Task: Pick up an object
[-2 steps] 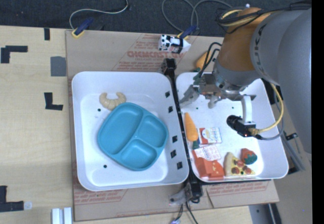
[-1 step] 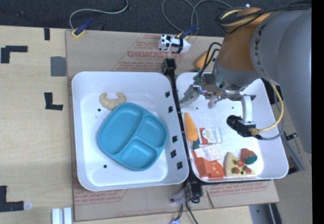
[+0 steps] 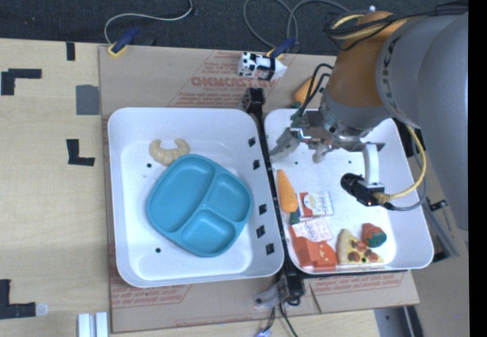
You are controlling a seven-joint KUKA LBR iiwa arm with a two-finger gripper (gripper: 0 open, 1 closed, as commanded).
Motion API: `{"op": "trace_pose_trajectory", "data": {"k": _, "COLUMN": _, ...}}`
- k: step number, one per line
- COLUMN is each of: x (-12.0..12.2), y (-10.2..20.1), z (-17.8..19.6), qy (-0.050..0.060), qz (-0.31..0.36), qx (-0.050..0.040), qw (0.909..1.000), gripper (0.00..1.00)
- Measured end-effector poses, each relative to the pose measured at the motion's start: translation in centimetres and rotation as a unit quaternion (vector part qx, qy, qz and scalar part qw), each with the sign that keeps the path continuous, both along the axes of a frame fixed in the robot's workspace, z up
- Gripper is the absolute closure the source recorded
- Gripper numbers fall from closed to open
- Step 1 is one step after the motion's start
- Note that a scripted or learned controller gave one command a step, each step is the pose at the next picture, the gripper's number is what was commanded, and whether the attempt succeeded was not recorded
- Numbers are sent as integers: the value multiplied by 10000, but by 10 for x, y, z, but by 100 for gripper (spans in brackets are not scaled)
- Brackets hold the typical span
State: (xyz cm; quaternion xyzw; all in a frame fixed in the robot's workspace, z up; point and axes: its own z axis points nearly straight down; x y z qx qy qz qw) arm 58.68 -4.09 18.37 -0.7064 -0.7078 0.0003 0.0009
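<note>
Seen from above at a slant, the table point(image 3: 46, 176) carries two shallow white bins side by side on a sheet of cardboard. The left bin point(image 3: 125, 130) holds a blue divided plate point(image 3: 199, 205) lying flat across its middle, turned at an angle to the bin's walls. Just beyond the plate, toward the bin's far left corner, lies a tan croissant point(image 3: 169, 150), close to the plate's edge.

The right bin point(image 3: 407, 240) holds the small items. An orange carrot point(image 3: 287, 191) lies along its left wall, about midway down. Just right of it sits a small white packet point(image 3: 316, 204), and nearer the front edge a red and white box point(image 3: 312, 243). A pizza slice point(image 3: 352, 249) lies beside that box at the front edge, with a strawberry point(image 3: 374, 236) just beside it on the right.

The grey arm reaches over the right bin from the right, its orange band above the bin's far edge. The tool point(image 3: 304, 144) hangs low over the bin's far left part (above the carrot, apart from it), its fingers spread apart with nothing between them.
</note>
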Motion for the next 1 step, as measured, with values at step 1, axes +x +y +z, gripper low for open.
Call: {"op": "trace_pose_trajectory", "data": {"k": 1, "x": 0, "y": 0, "z": 0, "qy": 0, "qz": 0, "qx": 0, "qw": 10000, "gripper": 0}}
